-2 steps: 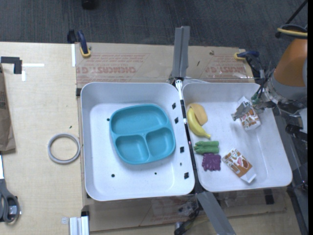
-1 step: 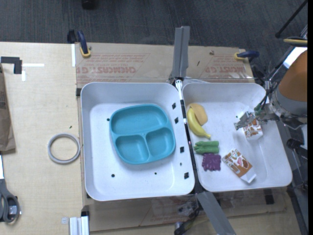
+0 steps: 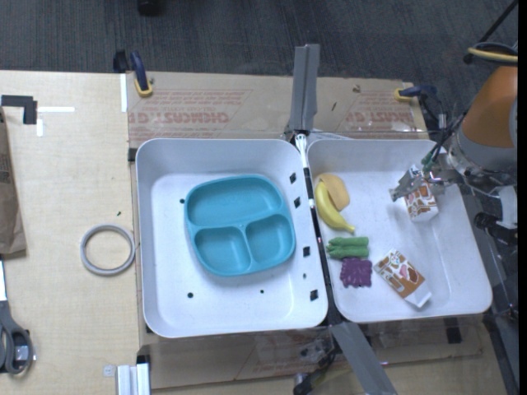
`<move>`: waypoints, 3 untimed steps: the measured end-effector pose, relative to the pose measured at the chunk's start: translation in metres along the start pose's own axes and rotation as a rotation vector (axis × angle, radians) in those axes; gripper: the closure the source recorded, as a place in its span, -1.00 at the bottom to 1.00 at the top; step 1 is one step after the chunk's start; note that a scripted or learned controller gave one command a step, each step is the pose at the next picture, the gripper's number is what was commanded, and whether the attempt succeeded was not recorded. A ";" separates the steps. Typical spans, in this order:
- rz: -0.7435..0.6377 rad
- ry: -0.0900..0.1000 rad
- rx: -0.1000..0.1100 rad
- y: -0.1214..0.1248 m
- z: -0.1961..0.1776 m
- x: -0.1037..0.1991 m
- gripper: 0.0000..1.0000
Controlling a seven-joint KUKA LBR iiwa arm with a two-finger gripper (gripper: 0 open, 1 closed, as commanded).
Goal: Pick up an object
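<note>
The grey arm with its orange band reaches in from the right, and its gripper [image 3: 414,183] hangs over the far part of the right white bin [image 3: 461,299]. A small white-and-orange carton [image 3: 422,203] sits right at the jaws; it looks pinched between them, though the view is too small to be sure. Left in that bin lie a yellow banana [image 3: 329,202], a green pea pod [image 3: 348,246] and purple grapes [image 3: 356,271]. A second carton [image 3: 402,277] lies near. A blue divided plate [image 3: 240,225] fills the left bin [image 3: 160,245].
</note>
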State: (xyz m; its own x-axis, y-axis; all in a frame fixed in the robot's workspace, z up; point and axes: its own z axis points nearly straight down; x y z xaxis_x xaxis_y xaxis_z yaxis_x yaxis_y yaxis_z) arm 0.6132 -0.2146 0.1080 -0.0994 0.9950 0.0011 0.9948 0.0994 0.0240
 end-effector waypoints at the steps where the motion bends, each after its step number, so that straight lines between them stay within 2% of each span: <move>1: 0.042 0.003 0.006 0.021 0.001 -0.002 -1.00; 2: 0.035 -0.010 -0.003 0.024 -0.013 -0.004 1.00; 3: 0.035 -0.011 -0.006 0.025 -0.014 -0.004 -1.00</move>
State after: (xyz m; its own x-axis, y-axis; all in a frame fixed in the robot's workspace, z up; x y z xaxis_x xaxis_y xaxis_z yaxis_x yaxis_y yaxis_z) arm 0.6377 -0.2165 0.1221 -0.0643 0.9979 -0.0093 0.9975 0.0646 0.0302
